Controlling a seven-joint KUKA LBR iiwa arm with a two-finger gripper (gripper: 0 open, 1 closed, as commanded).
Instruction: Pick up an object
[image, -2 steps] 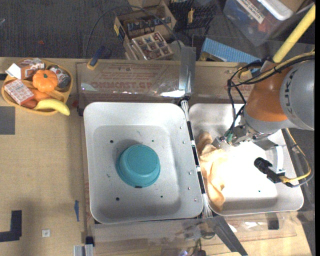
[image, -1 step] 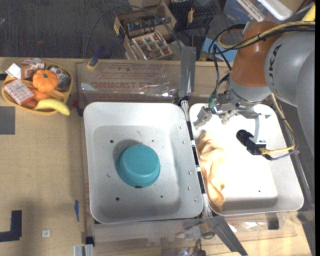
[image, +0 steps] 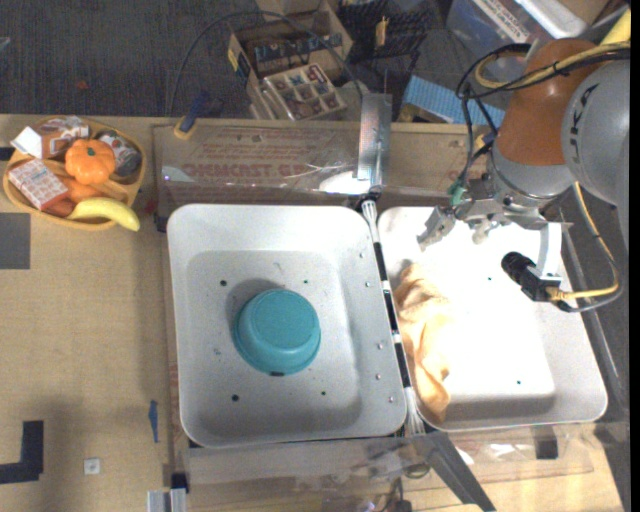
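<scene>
Because the task only asked for some object to be lifted, the bench (image: 90, 330) had been laid out as a simple picking station. Two shallow white bins sat edge to edge so that things could be taken from either one within the arm's reach. The left bin (image: 200, 235) and the right bin (image: 565, 395) touched along their shared rims. The grey arm (image: 545, 110) leaned in from the right, with its wrist above the far end of the right bin. That pose looked like a hover before a descent, not a grasp. A teal bowl (image: 278, 330) sat mouth down near the middle of the left bin, well apart from the arm. Its smooth dome would probably give two fingers little to pinch. A tan cloth (image: 425, 335) lay crumpled along the right bin's left wall, touching it and running towards the near corner. I judged it the likelier target, since it was soft, easy to bunch and near the tool. The gripper (image: 458, 228) hung above the far left part of that bin, just beyond the cloth's far end. Its fingers were spread apart with nothing between them, so nothing had been picked up yet. A basket of fruit (image: 70, 180) sat off at the bench's far left corner, out of play.
</scene>
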